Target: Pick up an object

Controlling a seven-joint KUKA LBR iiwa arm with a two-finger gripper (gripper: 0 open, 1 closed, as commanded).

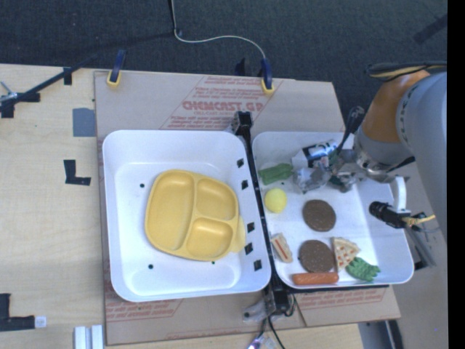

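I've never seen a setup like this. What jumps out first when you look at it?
The big yellow tray lying in the left bin catches the eye first. Next comes the scatter of toy food in the right bin: a yellow ball, two brown patties and a green piece. The grey arm with its orange band reaches in from the right, its end effector low over that bin's far end.

The divided plate (192, 214) is centred in the left bin (120, 166). In the right bin (396, 264), the ball (275, 200) is found at nine o'clock, the carrot (315, 278) at six, the gripper (320, 173) at twelve.
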